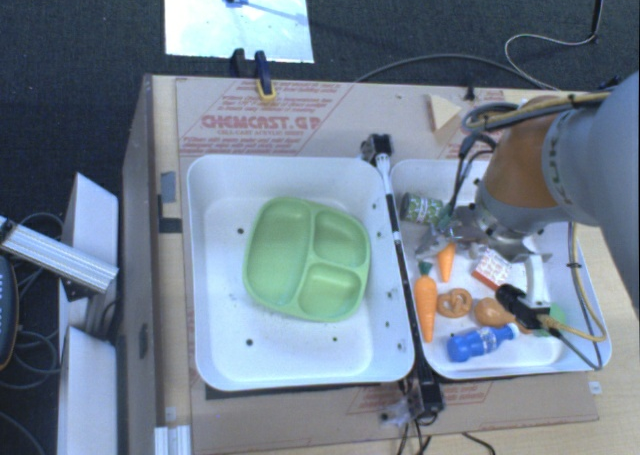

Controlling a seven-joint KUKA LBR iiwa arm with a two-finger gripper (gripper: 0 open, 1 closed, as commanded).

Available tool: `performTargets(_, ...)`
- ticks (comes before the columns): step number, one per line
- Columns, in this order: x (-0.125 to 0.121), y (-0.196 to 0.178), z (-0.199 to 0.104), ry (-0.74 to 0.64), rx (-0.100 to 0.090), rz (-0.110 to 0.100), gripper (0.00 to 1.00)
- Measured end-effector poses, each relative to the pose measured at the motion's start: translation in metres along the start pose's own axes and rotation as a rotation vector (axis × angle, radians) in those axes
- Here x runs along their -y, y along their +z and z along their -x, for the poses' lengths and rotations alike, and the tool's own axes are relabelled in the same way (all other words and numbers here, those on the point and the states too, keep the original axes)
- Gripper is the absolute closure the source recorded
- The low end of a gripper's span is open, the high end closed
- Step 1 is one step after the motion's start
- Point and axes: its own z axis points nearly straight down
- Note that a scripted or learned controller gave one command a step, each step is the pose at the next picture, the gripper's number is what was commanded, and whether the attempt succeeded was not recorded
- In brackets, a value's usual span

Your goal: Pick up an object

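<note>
From my seat I see the left white bin (215,273) carrying a light green divided plate (307,258), three compartments, lying a little askew near the bin's middle. Both bins sit on a brown board (300,118) printed with red lettering. At the board's far edge a blue and yellow clamp (263,78) grips it, a black one just beside. Beyond lies dark carpet (80,43) with a pale square sheet (235,3) on it. A thin cable (550,43) loops across the carpet at upper right.
</note>
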Motion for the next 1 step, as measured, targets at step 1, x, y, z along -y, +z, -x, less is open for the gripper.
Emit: performTargets(1, -0.0008, -0.0106, 0.0002, -0.001, 0.000, 0.002, 1.00)
